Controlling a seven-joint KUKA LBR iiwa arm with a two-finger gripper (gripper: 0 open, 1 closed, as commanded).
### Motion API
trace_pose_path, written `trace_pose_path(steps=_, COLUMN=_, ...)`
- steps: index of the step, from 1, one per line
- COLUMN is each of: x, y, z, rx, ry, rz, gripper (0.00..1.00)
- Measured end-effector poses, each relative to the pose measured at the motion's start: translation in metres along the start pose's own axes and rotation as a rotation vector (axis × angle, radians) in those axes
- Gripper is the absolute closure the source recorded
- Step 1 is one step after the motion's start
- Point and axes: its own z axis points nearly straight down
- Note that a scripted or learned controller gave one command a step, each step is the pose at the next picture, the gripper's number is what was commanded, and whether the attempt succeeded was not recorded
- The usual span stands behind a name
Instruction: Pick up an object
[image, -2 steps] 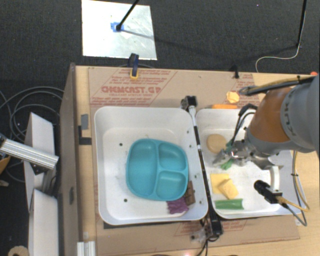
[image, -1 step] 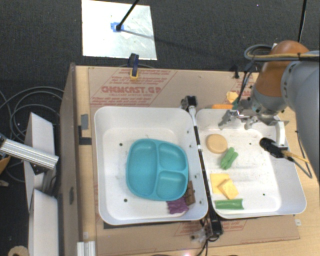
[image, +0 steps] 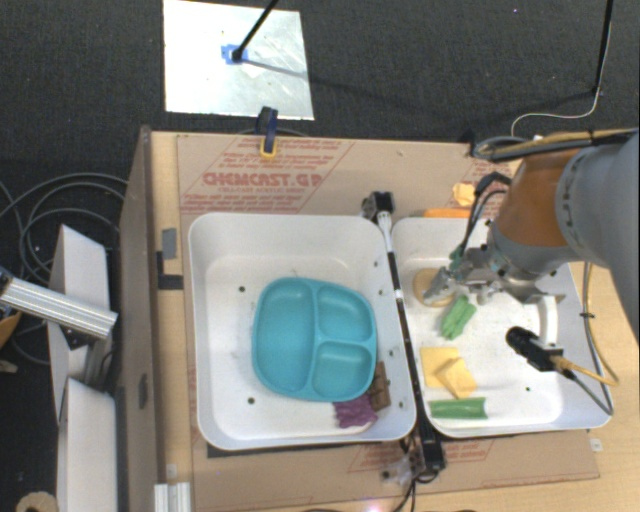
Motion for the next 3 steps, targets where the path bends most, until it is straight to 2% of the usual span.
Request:
trace_pose_path(steps=1, x=-0.003, y=-0.021, z=0.029, rx=-0.002, ry=-0.001, rz=0.000, gripper=0.00)
trace_pose_path(steps=2, x=-0.003, y=-0.019, z=0.017, rx=-0.008, ry=-0.002, rz=-0.001, gripper=1.00)
trace_pose_path(steps=3, x=0.059, y=0.014, z=-0.079, rx=-0.017, ry=-0.001, rz=-0.011, gripper=1.00)
